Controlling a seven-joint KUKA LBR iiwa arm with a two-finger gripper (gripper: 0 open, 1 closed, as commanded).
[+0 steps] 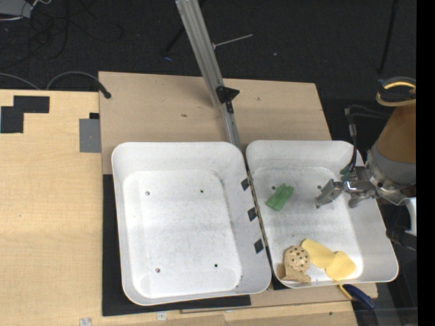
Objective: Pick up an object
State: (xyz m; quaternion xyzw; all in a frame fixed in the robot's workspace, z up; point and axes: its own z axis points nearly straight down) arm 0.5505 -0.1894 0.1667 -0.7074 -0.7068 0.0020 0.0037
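Camera view: hand (329,194) over right bin (319,156), can't tell its grip state. Green block (279,197) lies just left of hand, apart from it. Yellow object (329,259) and tan perforated piece (295,258) sit below hand.

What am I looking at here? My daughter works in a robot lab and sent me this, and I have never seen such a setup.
This is one photo from a fixed camera above a workbench, looking down at a slant. The grey machine with the orange band at the right is a robot arm. At its tip is a two-finger gripper, its "hand", which hangs over the right bin. I see nothing between its fingers, so it holds nothing.

Two shallow white bins sit side by side. The right one contains a small green block, a yellow soft-looking object and a tan spotted object touching it, near the front rim. The left bin has none of these things in it. A metal rail rises behind the bins. The job is to pick something up.
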